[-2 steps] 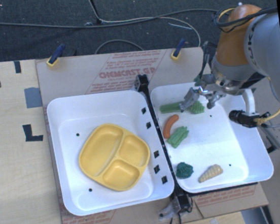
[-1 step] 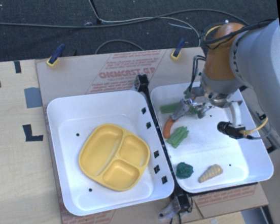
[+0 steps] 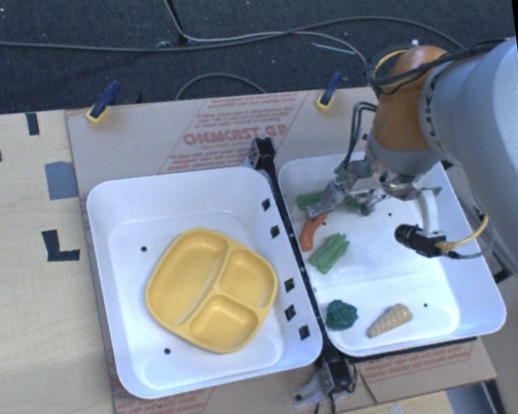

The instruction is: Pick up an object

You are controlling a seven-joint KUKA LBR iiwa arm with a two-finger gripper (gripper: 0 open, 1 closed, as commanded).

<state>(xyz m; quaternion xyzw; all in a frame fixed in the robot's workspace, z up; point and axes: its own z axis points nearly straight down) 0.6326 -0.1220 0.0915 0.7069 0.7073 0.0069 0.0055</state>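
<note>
Here gripper [image 3: 356, 190] near right bin [image 3: 477, 315] far rim, crowded.

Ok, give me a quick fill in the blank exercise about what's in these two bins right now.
1. The yellow plate lies in the ____ bin.
2. The plate has ____ compartments.
3. The cone lies in the right bin, to the ____ of the dark green lump.
4. The band above the arm's wrist is ____.

Missing words: left; three; right; orange

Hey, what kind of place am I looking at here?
Probably a robotics lab test bench: a robot arm reaches over two white bins, one holding a yellow divided plate, the other toy food, cables behind.
</note>
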